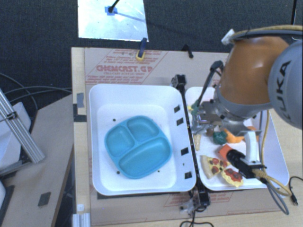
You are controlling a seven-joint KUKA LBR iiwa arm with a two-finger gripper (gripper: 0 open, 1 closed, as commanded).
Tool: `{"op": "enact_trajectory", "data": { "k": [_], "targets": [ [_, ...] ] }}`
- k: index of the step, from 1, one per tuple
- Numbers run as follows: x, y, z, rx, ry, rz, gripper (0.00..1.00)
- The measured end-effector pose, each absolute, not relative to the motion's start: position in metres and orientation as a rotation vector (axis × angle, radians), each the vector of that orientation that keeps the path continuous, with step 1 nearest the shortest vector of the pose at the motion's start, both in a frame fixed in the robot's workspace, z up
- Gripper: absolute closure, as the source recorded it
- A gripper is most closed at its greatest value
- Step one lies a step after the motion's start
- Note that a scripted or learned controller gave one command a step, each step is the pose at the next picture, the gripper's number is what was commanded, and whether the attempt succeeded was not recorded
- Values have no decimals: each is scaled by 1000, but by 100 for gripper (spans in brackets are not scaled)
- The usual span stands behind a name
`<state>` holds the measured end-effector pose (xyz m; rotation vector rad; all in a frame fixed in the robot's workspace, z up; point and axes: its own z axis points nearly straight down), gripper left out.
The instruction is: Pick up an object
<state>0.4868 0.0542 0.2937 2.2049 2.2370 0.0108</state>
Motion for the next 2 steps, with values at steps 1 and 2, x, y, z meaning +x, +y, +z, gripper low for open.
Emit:
{"op": "enact_trajectory", "data": {
  "k": [1, 2],
  "targets": [
    [488, 59, 370, 2211, 2223, 14, 100],
    [506, 125, 490, 2204, 2228, 25, 100]
  ]
}}
